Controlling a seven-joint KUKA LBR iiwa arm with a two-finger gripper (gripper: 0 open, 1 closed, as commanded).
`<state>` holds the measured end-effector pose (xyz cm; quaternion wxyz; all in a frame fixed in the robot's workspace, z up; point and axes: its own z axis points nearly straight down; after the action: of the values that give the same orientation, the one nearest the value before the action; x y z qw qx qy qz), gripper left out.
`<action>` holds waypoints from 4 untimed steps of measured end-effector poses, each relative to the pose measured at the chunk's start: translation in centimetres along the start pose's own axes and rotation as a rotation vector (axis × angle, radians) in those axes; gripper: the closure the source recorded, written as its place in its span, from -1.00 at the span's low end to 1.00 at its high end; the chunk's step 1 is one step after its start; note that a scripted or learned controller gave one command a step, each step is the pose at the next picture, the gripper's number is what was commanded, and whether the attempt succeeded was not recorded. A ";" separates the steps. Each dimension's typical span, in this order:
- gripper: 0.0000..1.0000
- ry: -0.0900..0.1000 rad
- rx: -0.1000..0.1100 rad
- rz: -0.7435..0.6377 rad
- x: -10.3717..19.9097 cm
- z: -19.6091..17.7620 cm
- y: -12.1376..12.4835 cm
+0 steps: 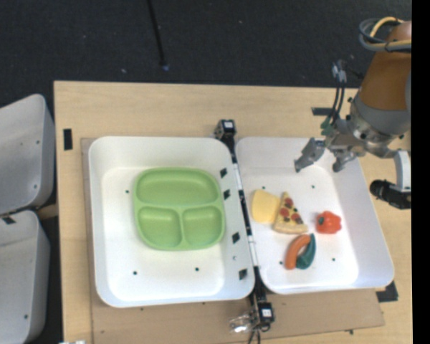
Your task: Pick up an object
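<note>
In the right bin (358,260) lie several toy foods: a yellow cheese wedge (264,206), a pizza slice (289,216), a red pepper (329,222) and an orange sausage beside a dark green piece (301,251). My gripper (322,158) hangs over the bin's far part, above and behind the pizza slice and pepper. Its two grey fingers (306,156) are spread apart with nothing between them.
The left bin (115,274) holds a green divided plate (178,208). A black-clipped divider (241,206) runs between the bins. The wooden bench (165,110) borders both bins, and grey chair shapes (14,170) stand at the far left.
</note>
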<state>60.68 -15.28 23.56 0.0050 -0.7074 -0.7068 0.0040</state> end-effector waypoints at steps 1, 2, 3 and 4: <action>-1.00 -0.002 -0.014 -0.002 0.0 -0.8 0.2; -1.00 -0.003 -0.010 -0.004 0.8 4.6 0.5; -1.00 -0.003 -0.009 -0.002 1.2 9.1 0.0; -1.00 -0.003 -0.013 0.001 1.0 13.6 0.1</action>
<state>60.62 -14.23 9.95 -0.0007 -0.7078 -0.7064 0.0007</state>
